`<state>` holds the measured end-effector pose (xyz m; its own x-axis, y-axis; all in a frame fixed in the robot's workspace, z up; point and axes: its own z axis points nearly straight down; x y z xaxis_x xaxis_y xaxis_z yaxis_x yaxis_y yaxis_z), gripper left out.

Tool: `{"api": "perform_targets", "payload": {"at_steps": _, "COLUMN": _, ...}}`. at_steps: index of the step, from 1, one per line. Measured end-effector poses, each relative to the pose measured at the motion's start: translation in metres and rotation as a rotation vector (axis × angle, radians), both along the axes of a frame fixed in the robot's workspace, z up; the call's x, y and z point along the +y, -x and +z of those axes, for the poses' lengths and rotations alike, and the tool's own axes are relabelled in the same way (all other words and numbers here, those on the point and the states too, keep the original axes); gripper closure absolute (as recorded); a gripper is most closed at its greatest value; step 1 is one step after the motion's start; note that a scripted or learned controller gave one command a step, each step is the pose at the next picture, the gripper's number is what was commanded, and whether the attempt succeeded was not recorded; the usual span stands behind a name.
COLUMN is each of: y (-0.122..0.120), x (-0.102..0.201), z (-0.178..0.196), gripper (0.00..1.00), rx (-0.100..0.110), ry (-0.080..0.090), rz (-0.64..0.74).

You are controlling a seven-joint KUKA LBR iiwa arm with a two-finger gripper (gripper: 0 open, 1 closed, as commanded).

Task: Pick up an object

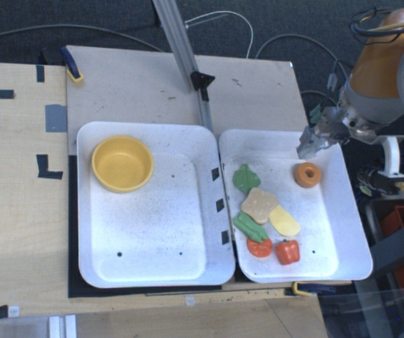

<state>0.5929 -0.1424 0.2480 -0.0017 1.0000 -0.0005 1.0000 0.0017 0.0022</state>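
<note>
Approach step: tool (309, 146) hovers over the right white bin (343, 220), just above the small orange ring-shaped toy doughnut (307, 174); grip state — cannot tell. Next: descend, centre on doughnut.

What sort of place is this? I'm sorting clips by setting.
Likely a robotics lab test bench: two white bins hold a yellow bowl and toy food like a doughnut, loose cables trail behind, and the arm's pincer hangs over the right bin.
</note>
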Motion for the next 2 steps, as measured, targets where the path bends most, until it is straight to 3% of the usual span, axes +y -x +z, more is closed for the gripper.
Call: {"api": "perform_targets", "payload": {"at_steps": 2, "y": -0.012, "x": 0.107, "z": 0.005, "gripper": 1.0, "rx": 0.003, "ry": -0.002, "rz": 0.006}}
